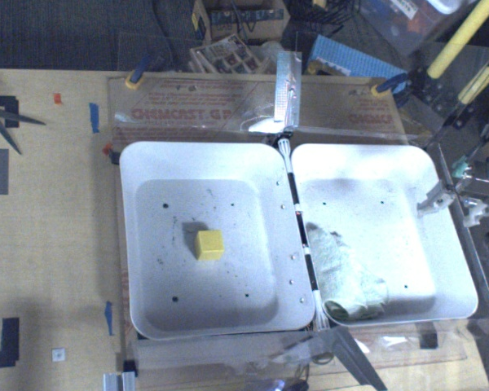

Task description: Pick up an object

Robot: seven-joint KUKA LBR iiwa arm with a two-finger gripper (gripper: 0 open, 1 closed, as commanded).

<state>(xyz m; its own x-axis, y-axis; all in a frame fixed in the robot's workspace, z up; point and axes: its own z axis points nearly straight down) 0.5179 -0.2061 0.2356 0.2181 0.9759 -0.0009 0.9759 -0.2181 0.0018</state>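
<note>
Camera view looks down on two white bins side by side. The left bin [138, 177] has just one thing in it, a small yellow block [210, 244], sitting roughly mid-floor, well away from every wall, with a few dark specks scattered around it. The right bin [391, 169] holds a rolled-up pale greenish cloth [342, 277] lying along its left wall, the near end down in the front-left corner. Some grey metal hardware [437, 197] pokes over the right bin's right rim; honestly can't tell if that's the gripper or how it's set. Nothing's lifted; both objects are resting on the bin floors.
</note>
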